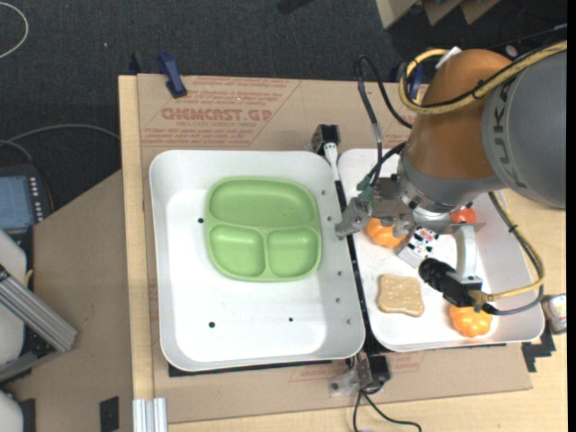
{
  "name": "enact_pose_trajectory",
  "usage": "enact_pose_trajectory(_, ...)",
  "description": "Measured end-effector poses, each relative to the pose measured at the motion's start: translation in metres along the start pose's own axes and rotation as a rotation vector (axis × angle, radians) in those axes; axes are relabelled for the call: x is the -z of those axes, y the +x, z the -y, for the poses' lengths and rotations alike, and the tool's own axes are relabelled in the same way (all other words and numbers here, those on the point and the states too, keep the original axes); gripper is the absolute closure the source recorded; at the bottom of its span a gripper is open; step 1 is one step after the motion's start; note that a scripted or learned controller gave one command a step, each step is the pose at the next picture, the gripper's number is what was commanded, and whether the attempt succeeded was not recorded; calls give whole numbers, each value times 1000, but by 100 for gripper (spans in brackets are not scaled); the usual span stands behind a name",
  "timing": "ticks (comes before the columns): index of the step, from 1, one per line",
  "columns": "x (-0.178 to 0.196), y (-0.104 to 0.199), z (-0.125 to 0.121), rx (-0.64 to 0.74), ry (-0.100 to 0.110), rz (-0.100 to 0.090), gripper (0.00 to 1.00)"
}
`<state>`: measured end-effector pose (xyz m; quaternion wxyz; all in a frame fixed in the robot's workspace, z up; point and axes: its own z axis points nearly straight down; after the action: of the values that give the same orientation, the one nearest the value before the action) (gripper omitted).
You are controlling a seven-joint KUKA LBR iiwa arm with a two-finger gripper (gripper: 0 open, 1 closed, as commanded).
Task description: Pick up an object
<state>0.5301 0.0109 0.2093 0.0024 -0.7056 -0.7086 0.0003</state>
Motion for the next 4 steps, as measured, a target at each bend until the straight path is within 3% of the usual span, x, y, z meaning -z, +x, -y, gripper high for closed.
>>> enact_pose_trajectory(1, 185, 11, 48, -1, -24, 0, 0)
enact_pose_trajectory(2, 186, 10, 47, -3, -8, 4, 100)
enact_pose_trajectory(3, 130, 91, 47, 3, 3, 2, 100)
enact_pose_trajectory(4, 143, 87, 46, -3, -5, 2, 100)
